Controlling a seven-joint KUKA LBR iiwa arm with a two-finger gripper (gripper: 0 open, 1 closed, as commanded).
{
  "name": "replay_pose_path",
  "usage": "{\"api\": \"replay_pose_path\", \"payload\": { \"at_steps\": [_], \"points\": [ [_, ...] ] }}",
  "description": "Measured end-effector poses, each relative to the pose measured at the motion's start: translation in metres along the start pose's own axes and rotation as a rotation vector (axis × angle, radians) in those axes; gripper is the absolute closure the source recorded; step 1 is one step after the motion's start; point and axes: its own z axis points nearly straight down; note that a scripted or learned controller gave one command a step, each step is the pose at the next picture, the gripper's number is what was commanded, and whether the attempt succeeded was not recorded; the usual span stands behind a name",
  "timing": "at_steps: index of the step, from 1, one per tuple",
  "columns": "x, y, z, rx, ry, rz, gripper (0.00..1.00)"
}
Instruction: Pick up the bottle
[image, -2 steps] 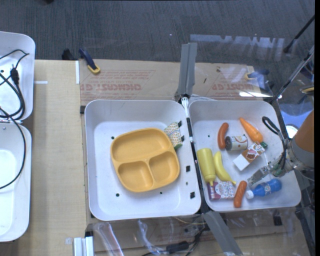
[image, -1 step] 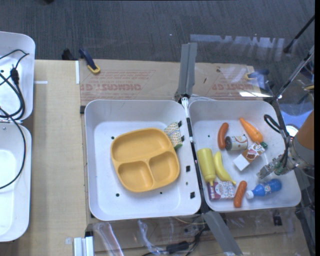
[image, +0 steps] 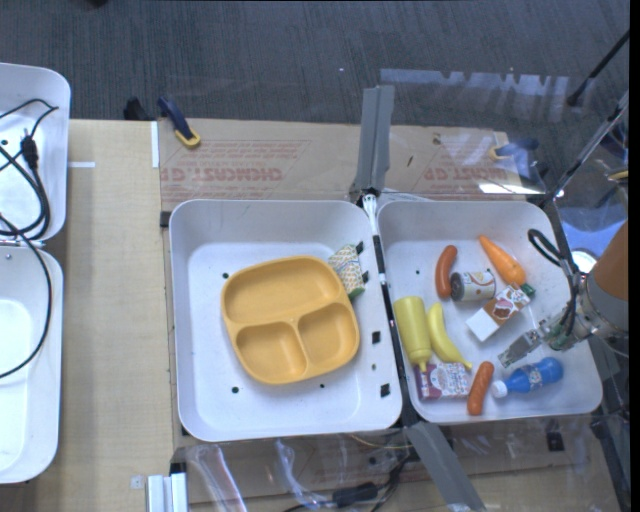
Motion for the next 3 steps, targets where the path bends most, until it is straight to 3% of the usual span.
{"api": "replay_pose_path", "payload": {
  "at_steps": [1, 2, 3],
  "points": [
    [0.0, 0.0, 0.0, 0.0, 0.0, 0.0, 0.0],
    [-0.0002, 0.0006, -0.0091, -0.001, -0.001, 0.0, 1.0],
    [-0.0002, 0.0006, -0.009, -0.001, -0.001, 0.001, 0.0]
  ]
}}
